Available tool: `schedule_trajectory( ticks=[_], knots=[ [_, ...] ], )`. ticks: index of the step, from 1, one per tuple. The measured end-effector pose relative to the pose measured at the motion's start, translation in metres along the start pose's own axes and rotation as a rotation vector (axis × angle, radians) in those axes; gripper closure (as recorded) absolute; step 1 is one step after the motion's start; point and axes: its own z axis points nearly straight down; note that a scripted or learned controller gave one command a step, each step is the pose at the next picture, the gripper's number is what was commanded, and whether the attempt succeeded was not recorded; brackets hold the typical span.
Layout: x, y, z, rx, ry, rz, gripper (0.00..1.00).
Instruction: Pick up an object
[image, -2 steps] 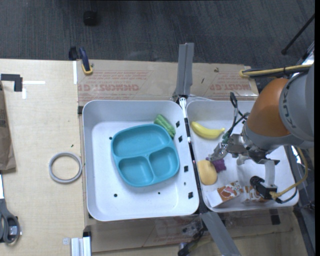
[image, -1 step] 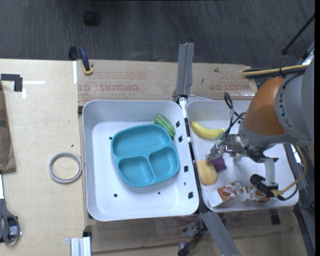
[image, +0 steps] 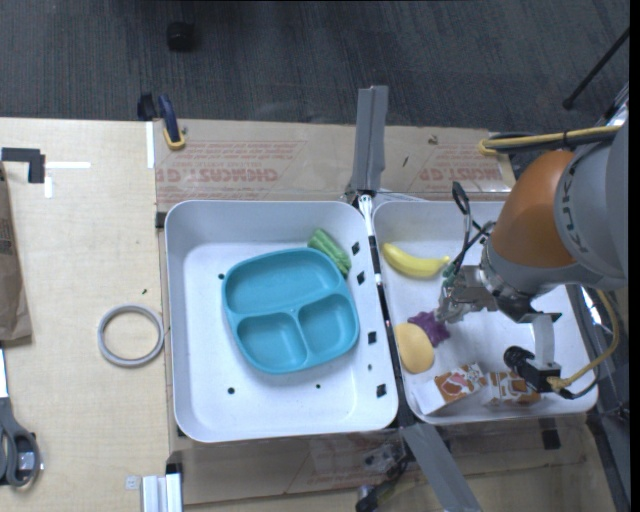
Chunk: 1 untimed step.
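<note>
Camera view, looking down at a slant: the gripper (image: 452, 300) of a grey KUKA arm (image: 590, 215) hangs low inside the right bin (image: 575, 400), just beside a small purple object (image: 430, 325) lying near the bin's middle. How the claw is set cannot be told from this angle, since the wrist and its cables cover its tip, and nothing can be seen clamped in it.

Taking the purple object as the marker, a yellow banana (image: 412, 262) lies beyond it toward the bin's far wall, a rounded yellow-orange fruit (image: 415, 348) rests touching or almost touching its near side, and a flat printed snack packet (image: 480, 385) sits closer to the bin's front edge, off to the right. All four appear to rest on the bin floor.

Away to the left of the purple object, across the divider, the left bin (image: 195, 380) holds a blue sectioned plate (image: 290, 310) with a green item (image: 330, 250) tucked against its far rim. A ring of tape (image: 131, 334) lies on the bench still farther left.

As a judgement, the pick is not yet made: the approach looks largely complete, with the purple object the likeliest target, while closing on it and lifting it remain to be done.
</note>
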Motion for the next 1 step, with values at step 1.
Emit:
schedule_trajectory(
  ticks=[1],
  knots=[
    [0.0,0.0,0.0,0.0,0.0,0.0,0.0]
  ],
)
